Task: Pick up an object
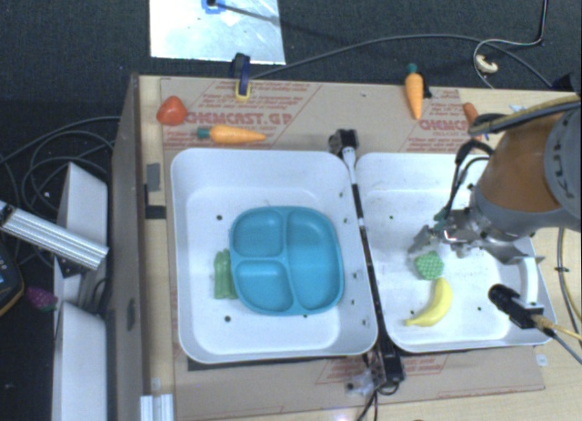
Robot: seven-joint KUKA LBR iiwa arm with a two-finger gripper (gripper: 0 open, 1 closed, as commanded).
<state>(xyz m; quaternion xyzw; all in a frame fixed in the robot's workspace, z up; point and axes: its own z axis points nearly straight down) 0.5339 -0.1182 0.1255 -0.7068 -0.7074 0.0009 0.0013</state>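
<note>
so the gripper (435,239) hangs just above the green object (429,266) in the right bin (400,183), banana (432,305) just below that, can't tell its grip state, so imo drop straight & centred on the green; cardboard (273,105) by the bin reads approx "chemcast gp".

Both white bins (273,174) look like smooth, faintly glossy plastic, as does the blue divided plate (286,260) in the left one. Behind them, the printed board (300,110) (cardboard, seemingly) is matt.
</note>
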